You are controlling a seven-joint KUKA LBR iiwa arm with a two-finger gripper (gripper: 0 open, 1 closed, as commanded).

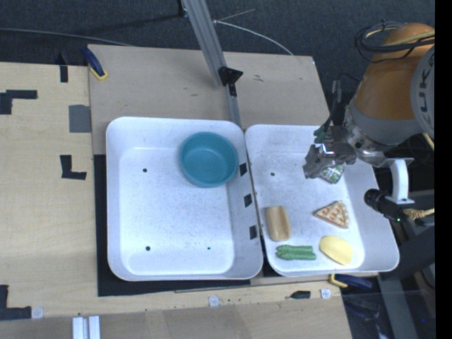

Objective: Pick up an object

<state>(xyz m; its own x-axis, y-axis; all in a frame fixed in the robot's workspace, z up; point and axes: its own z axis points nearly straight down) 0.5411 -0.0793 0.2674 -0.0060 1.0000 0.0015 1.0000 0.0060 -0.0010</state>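
My gripper (323, 167) hangs over the upper right part of the right bin (282, 147), with the orange-banded arm behind it. Something small and greenish shows at its tip, but I cannot make out what it is or how it sits. Below it in the same bin lie a pizza slice (333, 215), a yellow lemon-like piece (336, 249), a green bean pod (294, 252) and a tan bread roll (277, 222). A blue bowl (207, 159) stands in the left bin (134, 210), near its upper right corner.
A grey metal pole (206, 34) slants down from the top to the gap between the bins. The bins rest on a wooden bench with black tape marks on the left. Cables loop near the arm at the upper right.
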